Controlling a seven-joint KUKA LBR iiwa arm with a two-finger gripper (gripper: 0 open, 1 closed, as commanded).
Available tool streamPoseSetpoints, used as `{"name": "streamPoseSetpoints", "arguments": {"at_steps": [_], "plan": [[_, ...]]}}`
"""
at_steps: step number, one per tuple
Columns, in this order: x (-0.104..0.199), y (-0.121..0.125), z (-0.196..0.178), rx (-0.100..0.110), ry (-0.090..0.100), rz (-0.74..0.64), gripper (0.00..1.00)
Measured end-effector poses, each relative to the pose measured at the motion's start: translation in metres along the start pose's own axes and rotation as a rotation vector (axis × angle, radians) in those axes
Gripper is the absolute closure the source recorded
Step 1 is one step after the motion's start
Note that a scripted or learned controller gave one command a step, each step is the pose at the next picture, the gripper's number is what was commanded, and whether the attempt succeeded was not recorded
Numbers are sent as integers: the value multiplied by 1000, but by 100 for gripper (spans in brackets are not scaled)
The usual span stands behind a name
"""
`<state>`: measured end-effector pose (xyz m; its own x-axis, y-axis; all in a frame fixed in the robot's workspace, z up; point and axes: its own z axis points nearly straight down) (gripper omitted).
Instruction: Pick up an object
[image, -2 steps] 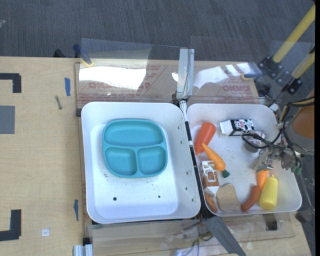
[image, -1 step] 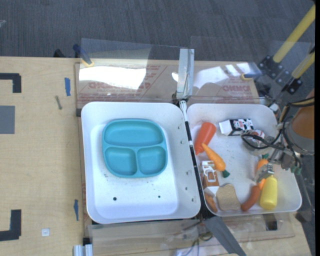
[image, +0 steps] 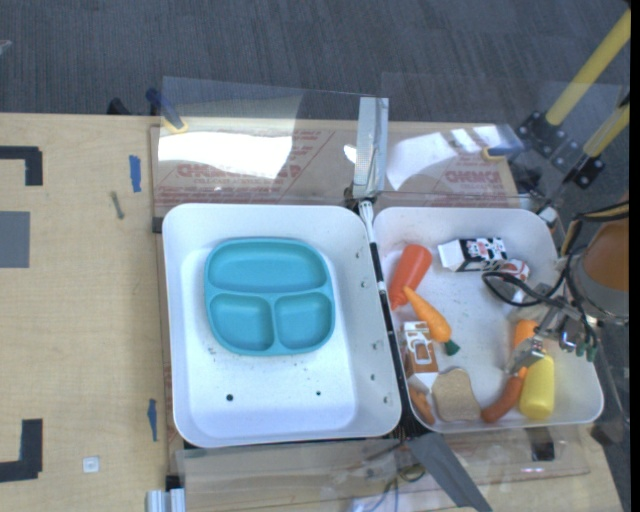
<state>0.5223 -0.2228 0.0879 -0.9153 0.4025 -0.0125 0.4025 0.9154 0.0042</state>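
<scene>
Left bin (image: 180, 300): it held a teal three-compartment plate (image: 268, 295), which lay flat, well apart from the gripper (image: 535, 345) and to its left.

Right bin (image: 470, 300): the objects available for picking lay here. An orange bottle-shaped toy (image: 409, 272) lay tilted near the dividing wall, up and left of the gripper. A toy carrot (image: 430, 318) lay just below it, pointing down and right toward the gripper. A small printed box (image: 420, 345) sat left of the gripper, beside the carrot. A bread slice (image: 455, 393) lay down and left of the gripper, at the near rim. A cow-patterned carton (image: 480, 250) lay above the gripper, near the far wall. A reddish sausage (image: 502, 400) lay just below the gripper, next to a yellow bottle (image: 538, 388), which stood directly beneath it. A small orange piece (image: 523, 330) sat just beside the gripper, at its left.

The gripper was low over the right side of this bin, among cables. Whether it was released or clenched could not be told, and no object was seen to be grasped. The arm (image: 608, 260) entered from the right.
</scene>
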Motion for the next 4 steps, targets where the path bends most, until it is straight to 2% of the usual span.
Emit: {"name": "streamPoseSetpoints", "arguments": {"at_steps": [1, 2, 3, 4], "plan": [[-4, 9, 0, 6, 1, 40, 0], [0, -1, 0, 1, 0, 27, 0], [-8, 2, 0, 3, 4, 42, 0], [-3, 2, 0, -1, 0, 116, 0]]}}
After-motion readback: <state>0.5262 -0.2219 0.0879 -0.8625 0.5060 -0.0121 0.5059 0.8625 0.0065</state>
